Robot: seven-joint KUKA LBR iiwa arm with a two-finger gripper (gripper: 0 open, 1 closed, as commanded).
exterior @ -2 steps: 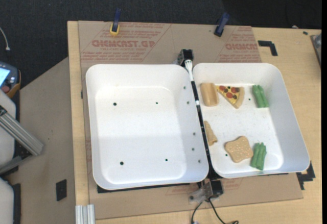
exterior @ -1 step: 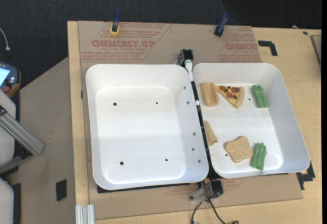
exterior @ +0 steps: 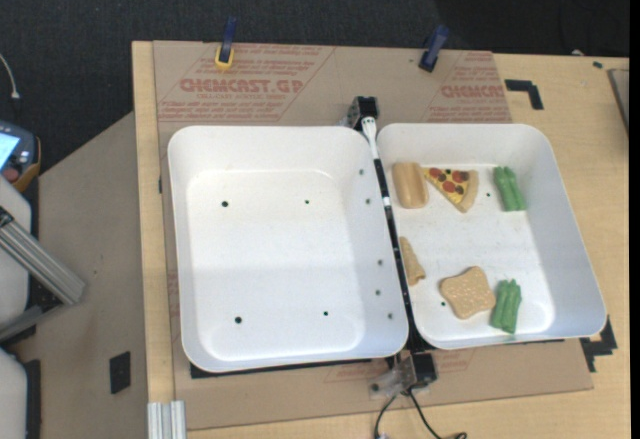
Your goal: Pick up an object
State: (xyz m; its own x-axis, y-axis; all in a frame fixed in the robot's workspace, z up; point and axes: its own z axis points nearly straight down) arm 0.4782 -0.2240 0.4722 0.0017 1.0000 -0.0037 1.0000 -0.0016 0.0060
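The right bin (exterior: 560, 227) holds several toy foods. A tan bread roll (exterior: 408, 184) lies near its far left, with a pizza slice (exterior: 452, 184) beside it and a green vegetable (exterior: 509, 188) further right. A small tan piece (exterior: 410, 260) rests against the left wall. Near the front lie a toast-shaped biscuit (exterior: 467, 292) and a second green vegetable (exterior: 506, 306), touching each other.
The left bin (exterior: 190, 257) stands beside the right one on a cardboard sheet (exterior: 250, 77), held by a yellow-blue clamp (exterior: 226, 45) and a blue clamp (exterior: 434, 47). A metal rail (exterior: 40, 262) slants at the left edge. Cables (exterior: 405, 387) run at the front.
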